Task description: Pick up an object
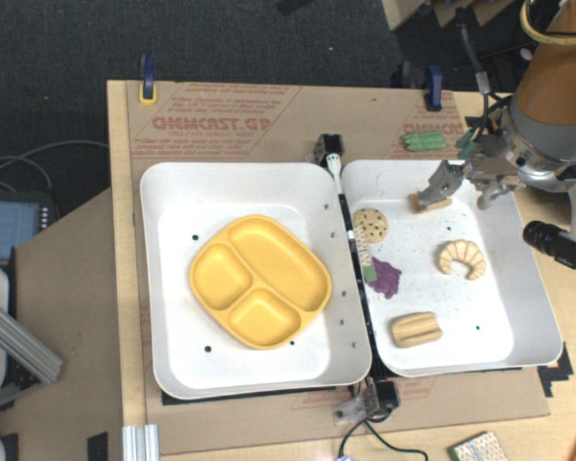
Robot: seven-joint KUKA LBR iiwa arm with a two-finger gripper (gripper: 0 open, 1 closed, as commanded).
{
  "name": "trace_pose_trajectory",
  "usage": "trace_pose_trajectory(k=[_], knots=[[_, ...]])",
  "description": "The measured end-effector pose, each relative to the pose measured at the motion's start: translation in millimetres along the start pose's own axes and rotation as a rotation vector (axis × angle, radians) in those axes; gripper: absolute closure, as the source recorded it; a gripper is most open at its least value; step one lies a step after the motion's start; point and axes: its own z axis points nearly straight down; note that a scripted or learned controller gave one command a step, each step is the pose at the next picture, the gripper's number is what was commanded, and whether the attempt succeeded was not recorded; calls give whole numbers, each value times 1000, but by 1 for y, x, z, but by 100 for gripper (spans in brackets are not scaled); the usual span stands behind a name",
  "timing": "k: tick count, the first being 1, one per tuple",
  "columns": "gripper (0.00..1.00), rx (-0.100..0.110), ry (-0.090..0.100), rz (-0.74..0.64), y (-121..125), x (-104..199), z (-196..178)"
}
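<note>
While we scan from the left, we first meet the left bin (pixel 163 257), a shallow white tray of smooth plastic with rounded corners, and in it a yellow plate (pixel 259 281), glossy, rounded and split into three compartments. Both bins sit on a brown board with red print that covers the worktop (pixel 269 113).

Past the dark seam between the trays, the right bin (pixel 518 325) carries the small things. Near its left wall we see a round, pale cookie (pixel 370 225) with dark speckles, and just below it a purple bunch of toy grapes (pixel 385 277) with a green bit at its side. Lower down lies a tan bread roll (pixel 416 328), oblong and smooth. Further right sits a croissant (pixel 463 258), ridged and curved, pale with brown bands.

At the far rim of the right bin the gripper (pixel 461 182) reaches in from the right, grey metal below an orange band. Its fingers (pixel 446 176) stand apart, and a small tan block (pixel 432 198) lies at the tip of the left one; we cannot tell whether they touch. A green object (pixel 424 142) rests on the board beyond the bin.
</note>
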Motion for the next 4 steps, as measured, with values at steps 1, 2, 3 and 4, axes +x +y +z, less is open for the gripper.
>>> trace_pose_trajectory(k=[1, 2, 3, 4], knots=[[0, 9, 2, 5, -38, -47, 122], [0, -4, 1, 1, 13, -125, 190], [100, -4, -1, 0, 11, -122, 177], [0, -3, -1, -1, 11, -122, 177]])
